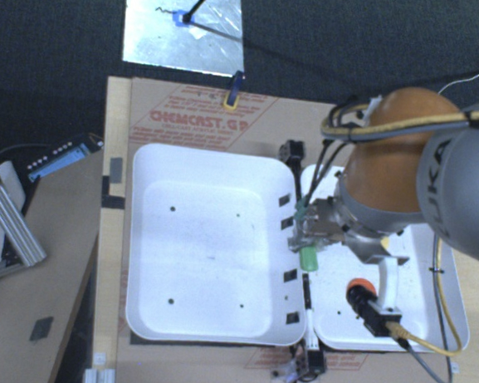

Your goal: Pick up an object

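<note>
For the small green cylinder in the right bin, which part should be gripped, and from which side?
Grip the green cylinder across its middle, coming from straight above. It seems to lie flat near the right bin's left wall, long axis running along that wall, so the claw should probably close across its narrow width.

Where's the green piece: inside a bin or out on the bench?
Inside. The green piece lies in the right bin, close to its left wall, under the arm's wrist.
</note>
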### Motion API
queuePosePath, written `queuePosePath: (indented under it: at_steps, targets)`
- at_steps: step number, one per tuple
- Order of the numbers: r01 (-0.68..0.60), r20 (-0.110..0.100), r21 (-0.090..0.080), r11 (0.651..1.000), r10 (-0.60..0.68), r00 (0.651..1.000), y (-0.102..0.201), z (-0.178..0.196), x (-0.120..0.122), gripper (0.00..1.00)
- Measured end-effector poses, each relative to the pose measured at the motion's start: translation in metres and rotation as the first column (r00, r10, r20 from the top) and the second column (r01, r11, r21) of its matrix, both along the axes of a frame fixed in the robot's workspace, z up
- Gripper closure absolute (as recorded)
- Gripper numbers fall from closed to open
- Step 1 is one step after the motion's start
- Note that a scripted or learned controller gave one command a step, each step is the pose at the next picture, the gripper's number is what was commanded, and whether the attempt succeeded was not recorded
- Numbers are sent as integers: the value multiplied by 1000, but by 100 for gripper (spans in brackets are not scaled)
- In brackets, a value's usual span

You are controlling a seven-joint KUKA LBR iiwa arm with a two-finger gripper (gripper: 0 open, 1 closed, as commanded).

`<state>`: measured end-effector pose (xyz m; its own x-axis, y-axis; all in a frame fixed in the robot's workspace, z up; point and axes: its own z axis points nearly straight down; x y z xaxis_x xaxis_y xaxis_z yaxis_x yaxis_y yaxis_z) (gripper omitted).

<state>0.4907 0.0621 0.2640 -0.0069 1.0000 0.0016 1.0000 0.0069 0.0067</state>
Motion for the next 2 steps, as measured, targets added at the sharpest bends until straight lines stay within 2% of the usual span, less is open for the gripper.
queuePosePath:
  at_steps: [1, 2]
  targets:
    - [-1, -1, 1, 1000, 1, 1000, 37, 45, -4, 100]
    - [8, -1, -2, 1000, -8, 1000, -4, 77, -3, 100]
